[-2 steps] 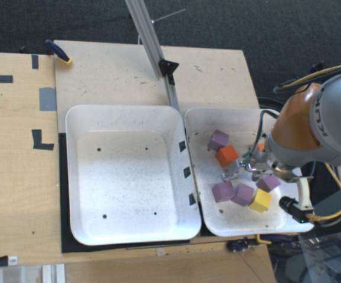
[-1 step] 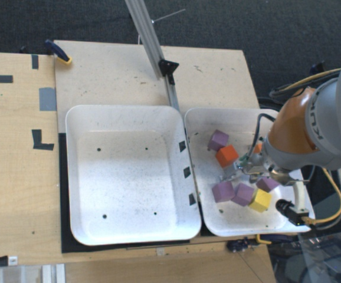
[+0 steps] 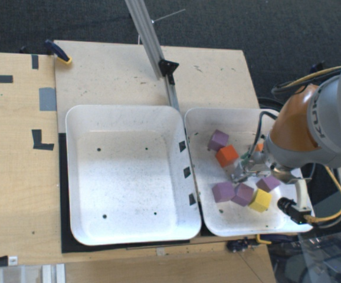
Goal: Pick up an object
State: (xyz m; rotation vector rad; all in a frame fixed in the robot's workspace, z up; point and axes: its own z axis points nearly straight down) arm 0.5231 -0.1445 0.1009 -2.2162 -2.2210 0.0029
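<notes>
Nearest to me, at the bottom of the right bin (image 3: 215,226), I see a yellow cube (image 3: 261,201). Just beside it on the left lie two purple cubes: one (image 3: 243,194) touching the yellow cube, and another (image 3: 222,191) touching that one, closer to the wall between the bins. A third purple cube (image 3: 269,184) sits just above the yellow one, partly under the arm.

The gripper (image 3: 245,171) is low inside the right bin, above this group and just below the orange cube (image 3: 227,155). Its metal parts are small and partly hidden by the wrist, so I cannot tell how far it is opened, and I cannot tell if it touches or holds any cube. I see no cube clearly between its tips.

Further away, a fourth purple cube (image 3: 219,140) lies alone, touching or almost touching the orange cube at one corner.

So I count six cubes, all in the right bin: four purple, one orange, one yellow.

The left bin (image 3: 76,158) stands beside it, the walls touching. Behind both bins a metal rail (image 3: 147,34) goes up at a slant, and in the far left corner of the bench lies a blue and yellow clamp (image 3: 58,51). The arm (image 3: 303,128), grey with an orange band, comes in from the right.
</notes>
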